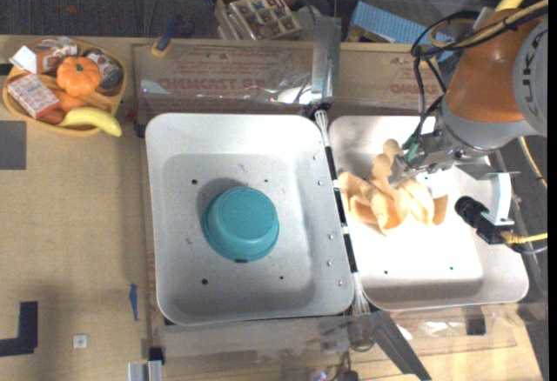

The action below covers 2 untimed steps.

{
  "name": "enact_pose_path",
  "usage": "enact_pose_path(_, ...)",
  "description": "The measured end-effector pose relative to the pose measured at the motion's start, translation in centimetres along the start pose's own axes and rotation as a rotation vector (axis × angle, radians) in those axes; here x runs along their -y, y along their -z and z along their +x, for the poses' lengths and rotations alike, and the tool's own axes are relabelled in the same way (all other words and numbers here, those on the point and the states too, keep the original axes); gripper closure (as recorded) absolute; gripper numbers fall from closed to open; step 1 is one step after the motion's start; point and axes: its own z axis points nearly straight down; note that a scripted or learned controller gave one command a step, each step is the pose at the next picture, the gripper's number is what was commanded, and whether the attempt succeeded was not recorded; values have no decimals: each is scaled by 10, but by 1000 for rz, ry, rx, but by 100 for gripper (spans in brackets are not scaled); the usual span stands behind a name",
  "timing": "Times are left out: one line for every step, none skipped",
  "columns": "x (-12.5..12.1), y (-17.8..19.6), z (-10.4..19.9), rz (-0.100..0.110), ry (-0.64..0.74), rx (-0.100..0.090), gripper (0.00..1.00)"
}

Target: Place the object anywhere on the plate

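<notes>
End effector (407, 169) sits on the orange peel-like pile (389, 197) in the right bin (452, 270); can't tell its grip. Teal plate (242, 223) at 9 o'clock.

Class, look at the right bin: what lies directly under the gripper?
Under the gripper lies a pale orange peel-like object on the right bin floor. The gripper and wrist cover the object's upper part, so contact cannot be judged.

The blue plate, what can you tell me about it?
The blue plate is round and teal, with a smooth, plastic-like look. It seems to lie upside down, its raised middle facing up. It sits alone near the middle of the left white bin, flat on the floor, clear of the walls.
</notes>
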Motion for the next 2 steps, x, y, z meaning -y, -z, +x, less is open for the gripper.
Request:
enact_pose_path(0,37,-1,-4,0,2,100)
enact_pose_path(5,28,48,-1,400,0,100)
